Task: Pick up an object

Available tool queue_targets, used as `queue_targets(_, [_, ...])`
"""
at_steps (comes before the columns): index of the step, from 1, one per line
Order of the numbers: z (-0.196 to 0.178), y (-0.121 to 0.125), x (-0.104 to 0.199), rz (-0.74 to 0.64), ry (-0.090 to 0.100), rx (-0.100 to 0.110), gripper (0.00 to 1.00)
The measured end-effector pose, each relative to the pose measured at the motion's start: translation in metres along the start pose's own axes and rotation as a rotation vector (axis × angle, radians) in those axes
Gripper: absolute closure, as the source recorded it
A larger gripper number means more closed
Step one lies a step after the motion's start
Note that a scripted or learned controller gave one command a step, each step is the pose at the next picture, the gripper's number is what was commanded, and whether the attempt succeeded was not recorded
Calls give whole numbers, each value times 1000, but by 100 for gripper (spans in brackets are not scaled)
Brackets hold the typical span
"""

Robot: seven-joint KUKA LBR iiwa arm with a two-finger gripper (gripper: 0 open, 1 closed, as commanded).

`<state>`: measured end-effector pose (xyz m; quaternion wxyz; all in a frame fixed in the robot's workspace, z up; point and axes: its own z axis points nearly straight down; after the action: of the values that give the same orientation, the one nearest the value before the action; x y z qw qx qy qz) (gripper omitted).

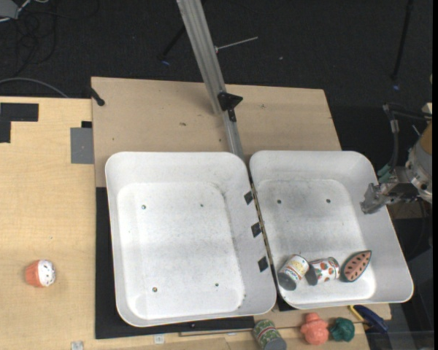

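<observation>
Green toy (pixel 342 329) below right bin (pixel 394 257)

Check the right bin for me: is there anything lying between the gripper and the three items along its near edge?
No. In the camera view, only bare speckled floor of the right bin lies between the gripper and the small can, spotted can and red leaf-shaped piece.

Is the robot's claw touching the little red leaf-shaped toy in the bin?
Apart. In the camera view the gripper sits at the right bin's right rim, while the red leaf-shaped toy lies lower down, with bare white bin floor between them.
</observation>
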<state>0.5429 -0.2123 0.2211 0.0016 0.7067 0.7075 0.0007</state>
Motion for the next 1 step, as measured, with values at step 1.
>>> queue_targets(1, [2, 5, 43, -3, 4, 6, 100])
